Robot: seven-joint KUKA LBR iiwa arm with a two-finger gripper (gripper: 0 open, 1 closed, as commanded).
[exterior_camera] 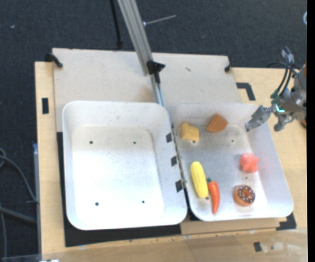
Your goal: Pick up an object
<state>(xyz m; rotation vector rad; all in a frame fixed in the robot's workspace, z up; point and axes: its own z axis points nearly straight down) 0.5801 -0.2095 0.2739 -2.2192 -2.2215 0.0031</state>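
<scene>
The gripper (267,120) is hovering over the right bin's (266,146) far right rim with fingers apart, gripping nothing. Nearest it is lying the pink piece (248,162), probably light, soft plastic; pinching across its middle looks safest.

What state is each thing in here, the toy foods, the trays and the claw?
Gripper: fingers spread, holding nothing, above right bin's far edge.
Corn: lying flat beside carrot.
Carrot: lying flat.
Donut: flat.
Pink piece: resting loose.
Yellow block: resting.
Orange wedge: resting.
Right bin: holds all six.
</scene>
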